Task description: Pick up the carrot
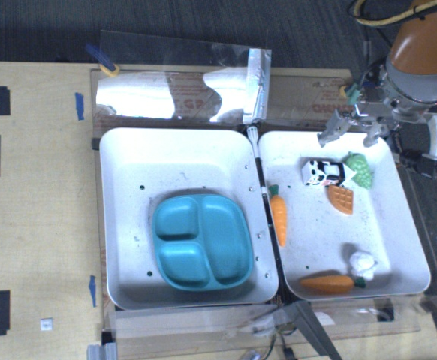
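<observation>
The hand (pixel 351 130) hangs over the far edge of the right bin (pixel 410 235), its two fingers spread apart with nothing between them; the carrot (pixel 278 216) lies well away from it, on the floor of that bin, pressed lengthwise against the left wall, green top toward the far side. That wall is the first trouble, to my eye; one finger has almost no room to drop between carrot and rim, so a descent could land on the lip or nudge the carrot up the slope instead of closing round it. The second trouble is a lookalike; another long orange piece (pixel 327 282) lies along the near wall, just beside a small white toy (pixel 363 261), and a program picking by colour might go for that one. Close under the hand sit a black-and-white cow (pixel 323 173), a green leafy piece (pixel 360 169) and an orange waffle-like piece (pixel 341 199); a straight run from the hand toward the carrot passes near them and could knock them about. The left bin (pixel 125 163) holds a blue divided plate (pixel 203 240), clear of all this; the pale tabletop (pixel 31 201) stretches off to the left.
</observation>
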